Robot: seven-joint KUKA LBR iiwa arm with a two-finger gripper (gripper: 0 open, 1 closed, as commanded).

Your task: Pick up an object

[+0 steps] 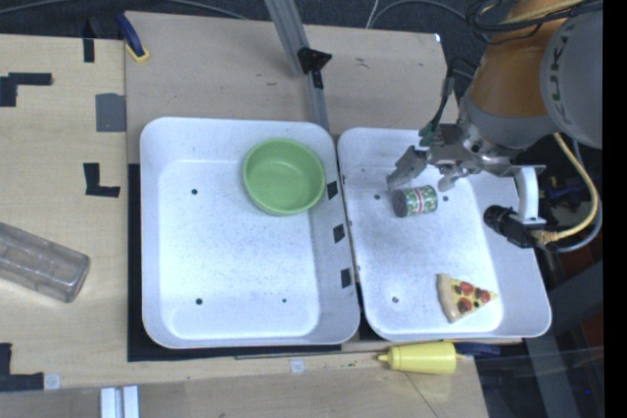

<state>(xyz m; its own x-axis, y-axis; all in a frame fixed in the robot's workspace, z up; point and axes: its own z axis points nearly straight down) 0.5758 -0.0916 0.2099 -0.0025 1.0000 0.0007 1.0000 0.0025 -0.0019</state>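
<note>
The two bins sit side by side: the left bin [167, 240] holds a green bowl [284, 175] near its back, out of the arm's way. In the right bin [509, 308] the gripper [426, 173] hangs with fingers spread, straddling a small can [416, 202] lying on its side (likely its target). A pizza slice toy [463, 296] lies near the front corner, well apart.

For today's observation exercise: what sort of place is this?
Probably a robotics lab bench for grasping trials: a robot arm over two white bins holding toy items like a pizza slice and small can.
</note>
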